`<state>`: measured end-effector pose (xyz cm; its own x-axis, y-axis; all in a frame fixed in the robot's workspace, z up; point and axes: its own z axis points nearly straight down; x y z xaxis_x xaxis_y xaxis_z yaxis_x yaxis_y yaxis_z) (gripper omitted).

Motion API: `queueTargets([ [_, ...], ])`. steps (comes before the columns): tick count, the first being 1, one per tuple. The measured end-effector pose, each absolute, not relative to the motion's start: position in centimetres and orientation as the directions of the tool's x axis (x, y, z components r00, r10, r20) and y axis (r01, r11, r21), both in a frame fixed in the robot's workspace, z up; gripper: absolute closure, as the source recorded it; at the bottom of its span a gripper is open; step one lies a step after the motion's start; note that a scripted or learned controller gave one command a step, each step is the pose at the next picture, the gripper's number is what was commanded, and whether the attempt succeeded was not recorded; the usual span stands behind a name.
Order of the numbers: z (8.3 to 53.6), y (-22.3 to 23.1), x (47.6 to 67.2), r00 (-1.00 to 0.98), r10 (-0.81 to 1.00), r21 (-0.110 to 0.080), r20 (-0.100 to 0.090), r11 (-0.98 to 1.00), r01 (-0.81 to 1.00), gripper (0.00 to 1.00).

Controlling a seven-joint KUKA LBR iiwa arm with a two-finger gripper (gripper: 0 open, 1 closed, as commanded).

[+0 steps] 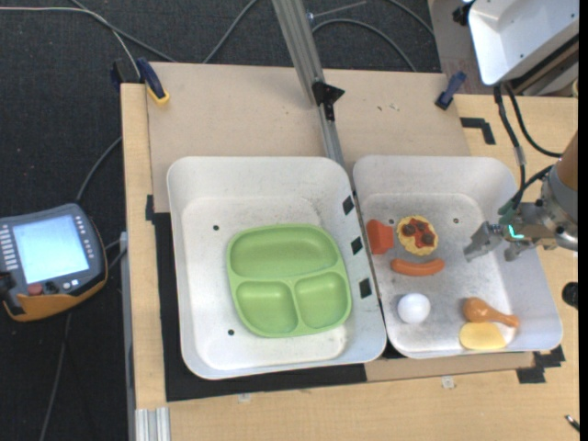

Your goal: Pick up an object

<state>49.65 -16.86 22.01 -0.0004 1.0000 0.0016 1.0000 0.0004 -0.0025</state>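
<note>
Sausage [418,266] lies in the right bin [432,177], just below the little pizza [416,233], its long axis pointing toward your gripper [492,244], whose fingers, spread and holding nothing, hover to the sausage's right, slightly above it.

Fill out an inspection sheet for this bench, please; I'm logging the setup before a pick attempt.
Surface: wooden bench bearing left bin and right bin.
Job's things: in the right bin, orange piece, mini pizza, sausage, white ball, chicken drumstick, yellow piece.
Clutter: green divided tray in the left bin.
Grippers: end effector over the right bin's right side, nothing seen between its fingers.
Cables: white cables on the dark floor.
Surroundings: teach pendant left of the bench; blue clamps at the bench's back corners.
</note>
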Motion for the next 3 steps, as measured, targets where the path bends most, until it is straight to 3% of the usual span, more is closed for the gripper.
queueTargets([
  [1, 22.1, -16.9, 49.7, -0.001, 1.0, -0.001, 0.001, 0.001, 1.0, 0.0],
  [3, 11.3, -16.4, 50.8, 0.0, 1.0, -0.007, 0.004, 0.0, 1.0, 0.0],
])
